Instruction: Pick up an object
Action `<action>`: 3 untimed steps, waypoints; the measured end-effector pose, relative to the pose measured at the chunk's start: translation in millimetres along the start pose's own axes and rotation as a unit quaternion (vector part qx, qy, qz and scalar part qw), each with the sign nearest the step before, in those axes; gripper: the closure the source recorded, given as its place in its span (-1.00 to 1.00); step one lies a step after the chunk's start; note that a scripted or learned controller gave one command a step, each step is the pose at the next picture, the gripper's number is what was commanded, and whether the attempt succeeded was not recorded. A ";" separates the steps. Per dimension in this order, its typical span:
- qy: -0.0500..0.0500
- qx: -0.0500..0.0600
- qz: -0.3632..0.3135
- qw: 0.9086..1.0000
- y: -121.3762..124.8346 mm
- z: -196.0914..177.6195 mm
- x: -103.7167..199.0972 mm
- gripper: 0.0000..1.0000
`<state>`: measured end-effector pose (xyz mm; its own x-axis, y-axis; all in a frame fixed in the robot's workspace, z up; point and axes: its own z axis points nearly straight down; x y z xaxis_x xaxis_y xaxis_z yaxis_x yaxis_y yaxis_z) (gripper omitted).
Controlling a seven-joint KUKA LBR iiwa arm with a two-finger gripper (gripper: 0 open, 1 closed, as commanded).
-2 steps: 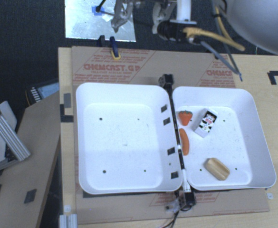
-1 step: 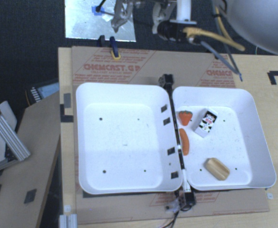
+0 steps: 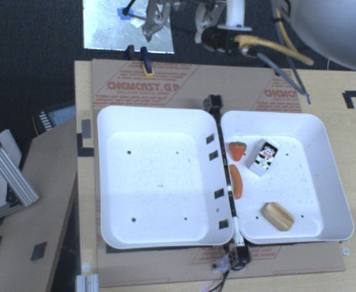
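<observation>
Step in hand: pre-grasp, by judgement; nothing lifted yet, arm parked high at the far edge of the bench, well apart from both bins.
Gripper: above a grey metal sheet beyond the bins; metal fingers hanging down, nothing between them; opening too blurred to judge, so cannot tell wide from narrow.
Left bin: white, shallow, only small dark dots on its floor.
Right bin: white, shallow, holding all four candidate objects.
Strawberry-like toy: red-orange with a green top, near the dividing wall, toward the far side.
Orange oblong piece: lying lengthwise just beside the dividing wall, nearer the camera than the strawberry-like toy.
Small carton: white with black markings, tilted, just beside the strawberry-like toy, apart from the walls.
Tan bread-like block: near the bin's front, well apart from the others.
Next move, by judgement: travel across to the right bin, descent over one object; tan block or carton likely easiest, standing clear of the wall.
</observation>
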<state>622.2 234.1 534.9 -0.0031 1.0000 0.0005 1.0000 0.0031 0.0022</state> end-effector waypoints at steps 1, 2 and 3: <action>0.000 0.000 0.000 1.000 0.0 0.0 0.0 -1.00; 0.000 0.000 0.000 1.000 0.0 0.0 0.0 -1.00; 0.000 0.000 0.000 1.000 0.0 0.0 0.0 -1.00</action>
